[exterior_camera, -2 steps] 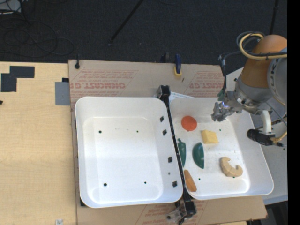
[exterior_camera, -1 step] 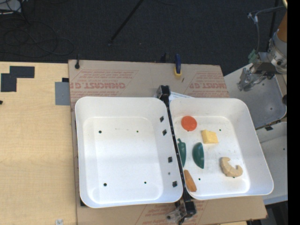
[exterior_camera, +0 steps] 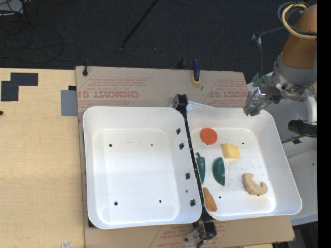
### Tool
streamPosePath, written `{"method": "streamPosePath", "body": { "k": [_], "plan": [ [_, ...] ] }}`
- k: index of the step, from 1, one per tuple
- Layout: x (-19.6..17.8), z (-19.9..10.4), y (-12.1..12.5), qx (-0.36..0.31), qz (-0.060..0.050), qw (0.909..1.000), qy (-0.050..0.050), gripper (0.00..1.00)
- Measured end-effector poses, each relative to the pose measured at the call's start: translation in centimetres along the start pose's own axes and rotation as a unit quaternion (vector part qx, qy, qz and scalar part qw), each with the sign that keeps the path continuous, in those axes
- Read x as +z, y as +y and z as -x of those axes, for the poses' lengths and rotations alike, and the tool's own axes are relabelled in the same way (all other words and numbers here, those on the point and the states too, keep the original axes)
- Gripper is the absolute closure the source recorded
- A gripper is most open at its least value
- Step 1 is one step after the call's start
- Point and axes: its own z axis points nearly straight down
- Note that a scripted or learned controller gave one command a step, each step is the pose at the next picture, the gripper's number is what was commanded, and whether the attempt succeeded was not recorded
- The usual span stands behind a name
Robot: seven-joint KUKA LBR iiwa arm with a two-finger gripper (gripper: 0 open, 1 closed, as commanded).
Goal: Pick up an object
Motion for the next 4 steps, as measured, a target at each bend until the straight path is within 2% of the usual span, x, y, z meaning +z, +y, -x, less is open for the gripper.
{"method": "streamPosePath", "body": {
  "k": [1, 2, 3, 4],
  "plan": [
    [1.7, -0.7, 0.0, 0.000, 0.001, 1.0000, -0.001, 1.00],
    [-15.9, -1.5, -0.8, 0.000, 0.011, 0.9999, -0.003, 1.00],
    [-17.0, -2.4, 0.0, 0.001, 0.004, 1.0000, -0.001, 1.00],
    [-17.5, -2.6, -0.5, 0.001, 0.003, 1.0000, -0.001, 1.00]
  ]
}}
